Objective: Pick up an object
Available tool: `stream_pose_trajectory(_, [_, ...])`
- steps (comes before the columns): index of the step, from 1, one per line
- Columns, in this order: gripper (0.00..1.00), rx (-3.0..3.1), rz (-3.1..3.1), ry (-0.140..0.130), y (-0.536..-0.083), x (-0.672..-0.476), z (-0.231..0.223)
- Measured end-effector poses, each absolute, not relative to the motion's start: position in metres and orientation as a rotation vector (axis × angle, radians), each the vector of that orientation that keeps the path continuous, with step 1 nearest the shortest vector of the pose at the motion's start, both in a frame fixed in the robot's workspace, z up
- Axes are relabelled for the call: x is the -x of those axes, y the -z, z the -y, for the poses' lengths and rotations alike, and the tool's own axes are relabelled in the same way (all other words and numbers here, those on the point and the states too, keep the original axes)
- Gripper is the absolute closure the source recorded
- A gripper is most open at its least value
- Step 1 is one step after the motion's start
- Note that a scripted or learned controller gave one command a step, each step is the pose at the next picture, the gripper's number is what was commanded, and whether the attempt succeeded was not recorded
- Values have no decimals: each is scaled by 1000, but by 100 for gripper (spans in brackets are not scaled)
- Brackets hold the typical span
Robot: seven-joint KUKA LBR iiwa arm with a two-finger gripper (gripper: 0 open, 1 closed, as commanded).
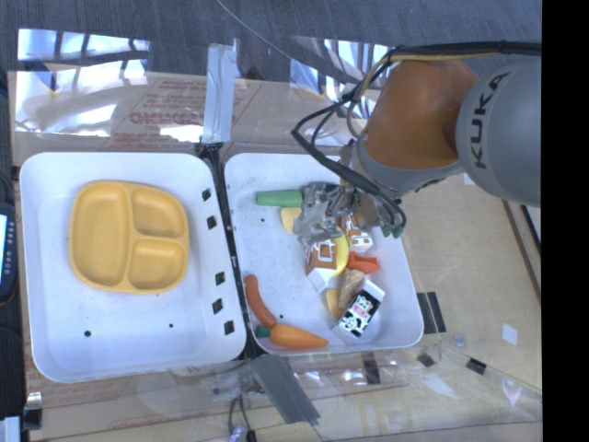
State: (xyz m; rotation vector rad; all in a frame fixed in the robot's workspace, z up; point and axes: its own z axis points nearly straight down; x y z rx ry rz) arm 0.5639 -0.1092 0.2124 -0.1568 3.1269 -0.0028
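Although no single target was marked, the likeliest candidate was the small orange-and-white carton in the cluttered middle of the right bin, because the gripper stood just above it at its twelve o'clock. Whether the tool was wide, narrow or closed on anything could not be told from the slanted view. A yellow piece touched the carton at three o'clock, and a green stick lay toward eleven. At five o'clock sat a black-and-white carton; at seven, a sausage and a carrot. The left bin bore a yellow divided plate. This looked like the descent to grasp. The next move probably called for a straight drop and a clean close on one item.
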Motion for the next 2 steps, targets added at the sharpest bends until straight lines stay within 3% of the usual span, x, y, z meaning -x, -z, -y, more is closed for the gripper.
stream_pose_trajectory(1, [100,641,-3071,5,-270,-595,169])
stream_pose_trajectory(2, [100,723,-3059,-5,-226,-527,100])
